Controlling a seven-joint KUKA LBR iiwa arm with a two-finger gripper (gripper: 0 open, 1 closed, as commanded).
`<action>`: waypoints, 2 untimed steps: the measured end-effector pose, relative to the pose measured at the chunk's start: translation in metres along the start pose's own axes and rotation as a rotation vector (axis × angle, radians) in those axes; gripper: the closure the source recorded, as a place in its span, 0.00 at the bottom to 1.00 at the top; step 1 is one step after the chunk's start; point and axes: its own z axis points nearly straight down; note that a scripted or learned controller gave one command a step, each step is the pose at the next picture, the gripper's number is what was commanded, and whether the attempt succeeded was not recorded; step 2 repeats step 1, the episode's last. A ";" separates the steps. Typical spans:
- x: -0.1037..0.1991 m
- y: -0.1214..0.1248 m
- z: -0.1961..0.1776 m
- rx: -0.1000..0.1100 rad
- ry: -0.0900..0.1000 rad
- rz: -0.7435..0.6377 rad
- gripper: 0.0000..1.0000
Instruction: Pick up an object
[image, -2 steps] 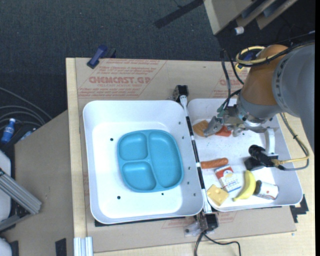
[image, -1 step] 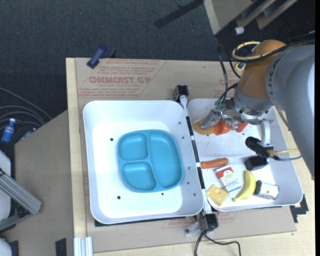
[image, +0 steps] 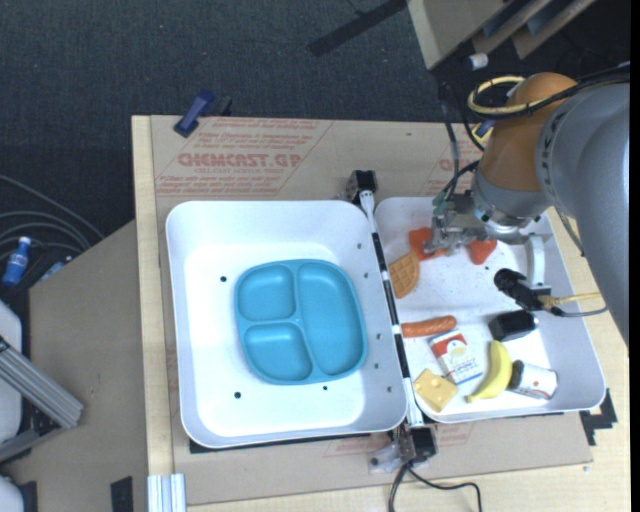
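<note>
The grey arm (image: 590, 140) comes in from the far right and bends down over the right bin (image: 565, 335), its orange band (image: 520, 140) above the wrist. The gripper (image: 452, 232) points down into the far part of that bin, close to the far wall. I cannot tell whether it is apart or together.

The bench (image: 250, 150) shows bare board beyond both bins. The left bin (image: 200, 240) holds a blue divided plate (image: 300, 320) near its middle, with white floor free all round it.

In the right bin, red-orange pieces (image: 421, 242) show on both sides of the gripper, touching or just under it. I cannot tell whether they are one thing or two, or whether they are held. A waffle piece (image: 404, 273) lies against the wall shared with the left bin.

Bare floor lies between the gripper and a sausage (image: 428, 326). The near half is crowded: a banana (image: 494, 368), a small carton (image: 455, 357) just left of it, a cheese wedge (image: 433, 390) at the near left corner, and a white and red can (image: 535, 381) beside the banana's right.
</note>
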 end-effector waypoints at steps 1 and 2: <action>0.052 -0.031 -0.138 0.014 0.004 0.001 1.00; 0.052 -0.031 -0.138 0.014 0.004 0.001 1.00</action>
